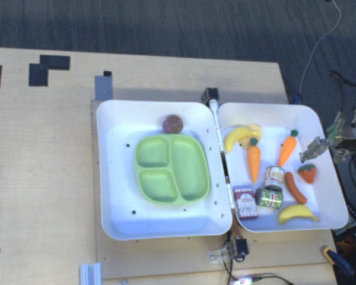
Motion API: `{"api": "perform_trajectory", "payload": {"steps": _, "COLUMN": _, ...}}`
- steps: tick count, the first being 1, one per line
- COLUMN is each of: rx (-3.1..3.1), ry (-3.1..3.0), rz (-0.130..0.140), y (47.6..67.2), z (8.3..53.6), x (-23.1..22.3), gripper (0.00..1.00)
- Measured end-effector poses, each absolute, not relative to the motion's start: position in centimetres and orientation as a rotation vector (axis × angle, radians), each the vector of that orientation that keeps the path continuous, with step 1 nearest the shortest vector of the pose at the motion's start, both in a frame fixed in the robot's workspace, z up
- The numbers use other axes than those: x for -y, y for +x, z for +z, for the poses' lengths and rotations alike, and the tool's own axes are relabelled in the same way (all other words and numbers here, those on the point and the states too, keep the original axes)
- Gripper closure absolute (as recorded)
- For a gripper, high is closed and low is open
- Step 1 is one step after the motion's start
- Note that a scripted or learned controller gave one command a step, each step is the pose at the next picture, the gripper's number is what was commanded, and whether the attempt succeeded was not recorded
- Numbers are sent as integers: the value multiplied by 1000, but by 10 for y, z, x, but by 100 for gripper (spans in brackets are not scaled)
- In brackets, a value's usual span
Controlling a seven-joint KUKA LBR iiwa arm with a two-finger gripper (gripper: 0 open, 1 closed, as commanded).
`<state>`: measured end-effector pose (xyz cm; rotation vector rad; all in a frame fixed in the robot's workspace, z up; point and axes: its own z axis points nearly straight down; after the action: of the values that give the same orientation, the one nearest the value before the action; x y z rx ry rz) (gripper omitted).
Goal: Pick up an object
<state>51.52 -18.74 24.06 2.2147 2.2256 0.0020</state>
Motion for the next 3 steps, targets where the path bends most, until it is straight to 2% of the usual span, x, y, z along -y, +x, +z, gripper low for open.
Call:
{"api": "perform_trajectory", "payload": {"steps": 1, "rx": -2225, "ry": 2220, "rz": -1, "y": 510, "z": 106, "x": 206, "gripper": 0}}
{"api": "perform_trajectory", "payload": {"steps": 2, "rx": -2222, "ry": 2214, "rz": 5, "y": 513, "z": 118, "x": 206, "gripper": 100}}
{"api": "perform_trajectory", "payload": {"steps": 3, "rx": -2223, "ry": 2214, "rz": 5, "y": 513, "z": 118, "x": 205, "gripper": 0}}
